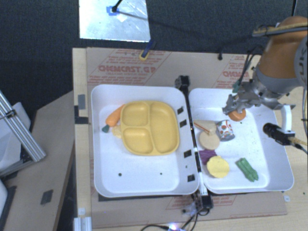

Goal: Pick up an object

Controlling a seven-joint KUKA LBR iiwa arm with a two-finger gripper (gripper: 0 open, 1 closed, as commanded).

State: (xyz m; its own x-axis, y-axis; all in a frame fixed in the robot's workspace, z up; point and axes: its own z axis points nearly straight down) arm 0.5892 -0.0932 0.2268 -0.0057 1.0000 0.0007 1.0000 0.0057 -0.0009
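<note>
The gripper (234, 108) hangs over the upper middle of the right bin (281, 177), at the end of the grey arm with its orange band. Directly beneath its tip lies a small orange round piece (237, 115), partly covered by the gripper. Whether the two touch is unclear. Just below and left stands a small white can with red marks (224, 130). Further toward the front lie a tan disc (209, 142), a purple piece (206, 155), a yellow disc (218, 167) and a green vegetable (246, 169).
The left bin (103, 177) holds a yellow divided plate (147, 127), with a toy carrot (113, 116) beside its left edge. A black part (275, 132) juts over the right bin's right side. A thin stick (204, 127) lies near the divider.
</note>
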